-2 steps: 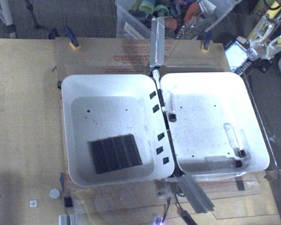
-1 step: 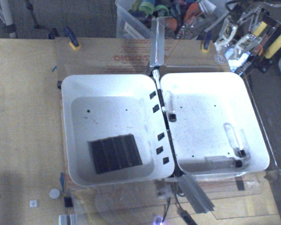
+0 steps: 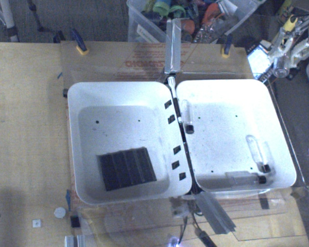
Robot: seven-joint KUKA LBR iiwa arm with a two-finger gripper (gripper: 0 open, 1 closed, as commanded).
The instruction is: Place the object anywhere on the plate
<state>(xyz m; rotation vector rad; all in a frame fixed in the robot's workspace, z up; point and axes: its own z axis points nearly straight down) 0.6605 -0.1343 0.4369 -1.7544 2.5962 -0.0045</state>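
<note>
The clear tub of toys [image 3: 195,9] is cut off by the frame's top edge, and the transparent pieces [image 3: 256,151] at lower right are too faint to identify.

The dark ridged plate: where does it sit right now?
The plate lies flat in the left bin, in its near half, closer to the front wall than to the divider.

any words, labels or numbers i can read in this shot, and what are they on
None can be read.
Faint reddish print on the bench behind the bins: too blurred to read.
White label on the clear tub of toys: too small to read.
Black square markers along the divider between the left bin and right bin: plain marks, no text.
Dark ribbed plate: no writing.
</note>
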